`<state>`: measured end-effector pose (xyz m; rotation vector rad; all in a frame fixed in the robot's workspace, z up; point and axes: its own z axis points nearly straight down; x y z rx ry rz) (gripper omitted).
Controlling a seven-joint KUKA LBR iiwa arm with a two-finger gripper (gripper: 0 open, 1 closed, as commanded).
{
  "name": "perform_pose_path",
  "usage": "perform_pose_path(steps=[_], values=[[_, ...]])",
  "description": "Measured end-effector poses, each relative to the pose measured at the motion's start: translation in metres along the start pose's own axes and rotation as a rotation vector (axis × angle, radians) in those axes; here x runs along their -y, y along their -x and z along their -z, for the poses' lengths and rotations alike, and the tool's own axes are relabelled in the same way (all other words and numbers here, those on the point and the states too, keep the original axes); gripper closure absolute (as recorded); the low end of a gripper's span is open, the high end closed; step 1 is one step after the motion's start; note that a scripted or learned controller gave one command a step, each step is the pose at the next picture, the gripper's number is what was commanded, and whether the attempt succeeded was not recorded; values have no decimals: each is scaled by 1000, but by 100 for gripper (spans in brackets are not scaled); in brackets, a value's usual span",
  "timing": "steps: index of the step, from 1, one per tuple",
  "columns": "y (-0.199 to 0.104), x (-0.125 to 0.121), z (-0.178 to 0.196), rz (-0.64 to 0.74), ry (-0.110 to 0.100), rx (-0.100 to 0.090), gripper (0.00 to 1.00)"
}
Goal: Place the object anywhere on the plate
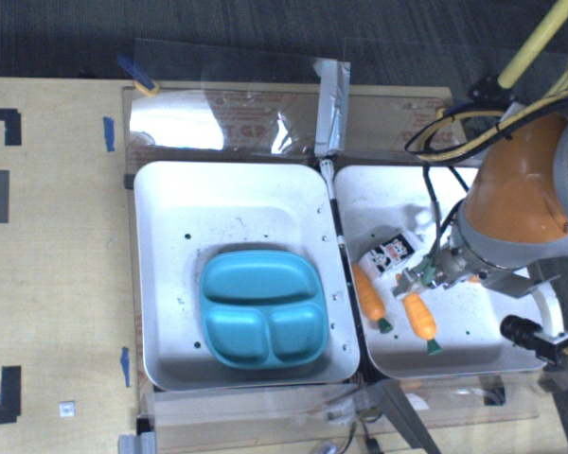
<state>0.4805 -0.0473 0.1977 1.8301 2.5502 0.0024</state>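
Note:
A blue three-compartment plate point(262, 306) lies in the left bin point(170, 206), toward its front. In the right bin point(398, 348) lie two orange toy carrots with green tips: one point(370, 298) near the bin's left wall, another point(419, 317) just to its right. The gripper point(426, 274) hangs low over the right bin, directly above the upper end of the right carrot. A small black-and-white item point(391, 252) sits just left of the gripper. Nothing rests on the plate.
The arm's orange band and grey wrist point(521, 197) cover the right bin's right side. Cables point(454, 126) loop above it. A clear plastic sheet with a taped metal strip point(329, 112) lies behind the bins.

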Motion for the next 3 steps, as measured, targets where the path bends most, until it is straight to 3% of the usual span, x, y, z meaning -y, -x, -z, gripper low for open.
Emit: perform_pose_path(steps=[1,2,3], values=[[-54,-65,0,-93,-2,-1,100],[-129,-42,-15,-91,-7,-3,100],[-127,-42,-14,-94,-6,-2,0]])
